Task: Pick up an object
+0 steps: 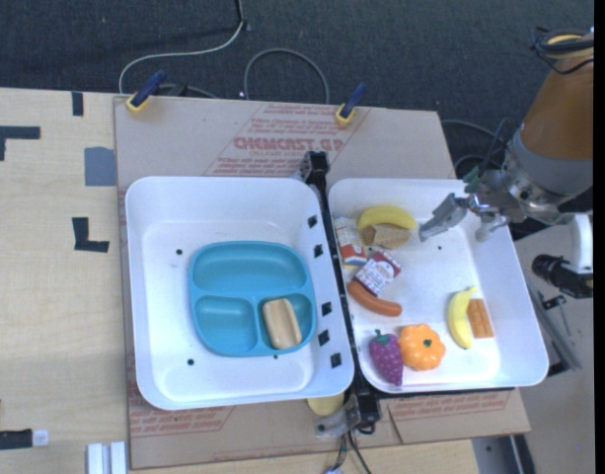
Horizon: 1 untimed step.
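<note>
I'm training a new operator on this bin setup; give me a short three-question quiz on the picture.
1. True or false: the bread roll lies in the blue tray.
2. Which sits beside the purple grapes? A) hot dog B) orange pumpkin C) bread roll
3. Over which bin is the hand?

Key: 1 true; 2 B; 3 the right bin.

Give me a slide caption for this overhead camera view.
Tool hovers over right bin of toy food; blue tray in left bin.
</note>
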Motion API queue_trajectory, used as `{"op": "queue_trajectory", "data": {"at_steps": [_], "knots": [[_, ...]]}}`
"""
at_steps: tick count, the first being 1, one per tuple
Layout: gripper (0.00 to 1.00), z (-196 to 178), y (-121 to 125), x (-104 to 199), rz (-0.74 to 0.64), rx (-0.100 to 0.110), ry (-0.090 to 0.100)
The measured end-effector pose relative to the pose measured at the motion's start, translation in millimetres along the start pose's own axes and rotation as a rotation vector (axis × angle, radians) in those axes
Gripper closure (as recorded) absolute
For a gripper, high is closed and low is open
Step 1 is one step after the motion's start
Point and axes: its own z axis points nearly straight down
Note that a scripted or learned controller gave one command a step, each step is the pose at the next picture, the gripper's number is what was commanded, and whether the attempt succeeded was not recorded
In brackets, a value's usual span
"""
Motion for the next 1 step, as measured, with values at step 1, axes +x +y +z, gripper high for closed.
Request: {"op": "queue_trajectory", "data": {"at_steps": [1], "knots": [[0.0, 174.7, 44.0, 27.4, -0.001, -0.008, -0.005]]}}
